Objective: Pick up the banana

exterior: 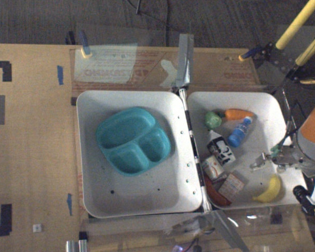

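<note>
One banana point(269, 189), curved, smooth and yellow, lies low in the right bin point(262, 100), near its lower right corner. Just above it, at the frame's right edge, hangs the gripper point(262, 160); whether it's released or clenched, I cannot tell, and the arm is cut off by the frame. Left of the banana: a blue bottle point(240, 132), an orange carrot point(239, 114), a green ball point(213, 120), and small cartons hard to make out. One teal three-part plate point(133, 139) sits in the left bin point(89, 161).

Arm point(311, 135) showed at the right edge as a grey rounded body with an orange band above the wrist. Gripper point(262, 160) was pale metallic grey, small, with a greenish spot and thin dark cabling near its base.
</note>
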Controlling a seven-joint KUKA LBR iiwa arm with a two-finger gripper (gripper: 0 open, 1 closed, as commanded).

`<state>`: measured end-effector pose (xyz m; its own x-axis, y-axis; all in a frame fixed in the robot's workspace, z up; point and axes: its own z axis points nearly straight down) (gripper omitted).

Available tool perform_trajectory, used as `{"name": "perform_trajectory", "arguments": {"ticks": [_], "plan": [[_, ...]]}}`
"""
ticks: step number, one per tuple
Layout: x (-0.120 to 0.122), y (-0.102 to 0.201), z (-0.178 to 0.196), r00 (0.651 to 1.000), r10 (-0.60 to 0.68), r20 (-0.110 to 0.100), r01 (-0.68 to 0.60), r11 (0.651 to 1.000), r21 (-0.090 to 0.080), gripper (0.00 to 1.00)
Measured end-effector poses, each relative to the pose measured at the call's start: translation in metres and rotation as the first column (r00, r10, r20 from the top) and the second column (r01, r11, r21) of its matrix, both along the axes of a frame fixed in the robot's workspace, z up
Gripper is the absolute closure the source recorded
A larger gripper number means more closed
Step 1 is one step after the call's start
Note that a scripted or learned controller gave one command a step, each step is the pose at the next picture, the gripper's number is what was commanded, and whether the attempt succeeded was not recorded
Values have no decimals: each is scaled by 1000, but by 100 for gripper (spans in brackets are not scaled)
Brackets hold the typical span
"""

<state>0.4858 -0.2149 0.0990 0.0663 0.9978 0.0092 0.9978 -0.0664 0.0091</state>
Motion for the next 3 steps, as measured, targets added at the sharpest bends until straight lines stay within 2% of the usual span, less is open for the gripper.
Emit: {"name": "perform_trajectory", "arguments": {"ticks": [1,2,3], "plan": [[-2,1,-9,993,121,-5,-121,993,0,0],[-4,-6,-10,902,431,-5,-431,902,-7,0],[2,1,-10,992,122,6,-122,993,-3,0]]}}
